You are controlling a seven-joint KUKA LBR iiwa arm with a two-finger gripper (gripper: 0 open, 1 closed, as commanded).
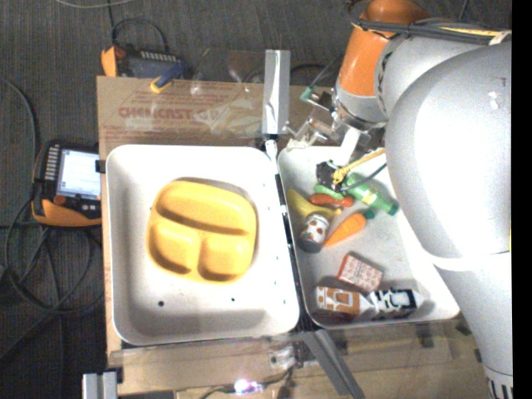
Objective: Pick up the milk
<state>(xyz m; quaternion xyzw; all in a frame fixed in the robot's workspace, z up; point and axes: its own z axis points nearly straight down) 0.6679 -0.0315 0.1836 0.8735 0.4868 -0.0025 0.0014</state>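
Camera view. Right bin (293,191): milk carton (392,302), cow-patterned, lying flat at the near edge beside a brown carton (338,301). Pincer (326,130) over the bin's far end, well apart from the milk; grip state cannot be told. Advice: descend square across the carton's narrow sides.

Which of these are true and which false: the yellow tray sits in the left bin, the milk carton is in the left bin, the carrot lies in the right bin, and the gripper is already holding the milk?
1. The yellow tray sits in the left bin. True.
2. The milk carton is in the left bin. False: it lies in the right bin, near its front edge.
3. The carrot lies in the right bin. True.
4. The gripper is already holding the milk. False: it is at the far end of the right bin, well apart from the carton, which rests on the bin floor.
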